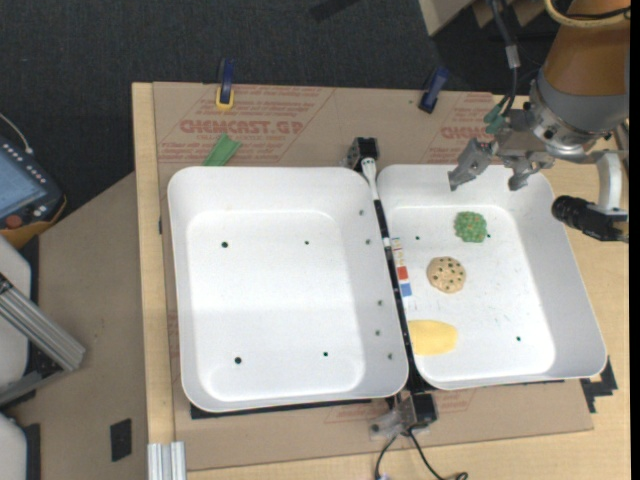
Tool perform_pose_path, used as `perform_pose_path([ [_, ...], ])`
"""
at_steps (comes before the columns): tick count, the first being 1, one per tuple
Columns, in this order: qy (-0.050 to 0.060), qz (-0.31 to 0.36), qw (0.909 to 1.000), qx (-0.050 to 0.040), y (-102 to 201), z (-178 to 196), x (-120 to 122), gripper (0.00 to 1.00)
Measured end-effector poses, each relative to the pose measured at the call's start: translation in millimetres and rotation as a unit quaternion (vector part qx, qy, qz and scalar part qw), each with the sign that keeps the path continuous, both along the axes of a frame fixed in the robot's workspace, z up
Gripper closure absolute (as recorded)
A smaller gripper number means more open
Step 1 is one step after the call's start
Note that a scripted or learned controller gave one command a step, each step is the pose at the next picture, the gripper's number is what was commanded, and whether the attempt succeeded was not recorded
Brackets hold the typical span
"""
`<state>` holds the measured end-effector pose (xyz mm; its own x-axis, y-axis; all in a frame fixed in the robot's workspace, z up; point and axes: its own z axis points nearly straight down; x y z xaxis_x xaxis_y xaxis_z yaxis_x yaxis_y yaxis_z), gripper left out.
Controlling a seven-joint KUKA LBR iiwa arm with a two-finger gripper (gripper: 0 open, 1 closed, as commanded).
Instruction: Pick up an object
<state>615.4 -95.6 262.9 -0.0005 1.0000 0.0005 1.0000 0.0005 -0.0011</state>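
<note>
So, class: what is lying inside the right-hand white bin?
Inside the right bin lie three items: a green broccoli-like piece, a chocolate-chip cookie and a yellow piece against the left wall. The hand hovers above its far edge, covering some rim.

Open floor across the left bin [270,288] — right bin [520,268] dotted with three small items.

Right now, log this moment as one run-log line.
end effector: open, above right bin far edge, holding nothing | right bin: green object, cookie, yellow object | pick: not yet
</note>
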Motion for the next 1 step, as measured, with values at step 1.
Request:
perform_pose_path([
  [1, -0.002, 0.000, 1.0000, -0.0005, 0.1, 11.0, 0.7, 1.00],
])
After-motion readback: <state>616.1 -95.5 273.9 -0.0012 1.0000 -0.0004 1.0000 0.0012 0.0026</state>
